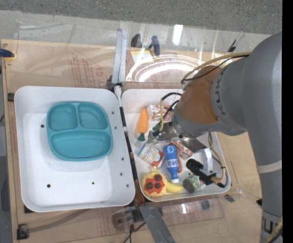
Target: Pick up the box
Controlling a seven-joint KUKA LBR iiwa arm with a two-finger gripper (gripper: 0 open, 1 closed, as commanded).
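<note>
Gripper [162,130] low in right bin [131,105] beside carrot [143,120], above box [151,155] — finger state unreadable.

The grey arm [257,90] comes in from the right, a thick link sweeping across the upper right and bending down toward the centre. The orange band [199,103] sits just above the wrist, broad and rounded, facing the camera. Thin cables loop over it, up and to the right of the gripper. Below the band, the wrist angles down and to the left, ending in the gripper [162,130], which points low and leftward. The wrist's bulk sits right on top of the gripper, so its state is too hidden to call. A second grey segment drops straight down at far right.
</note>
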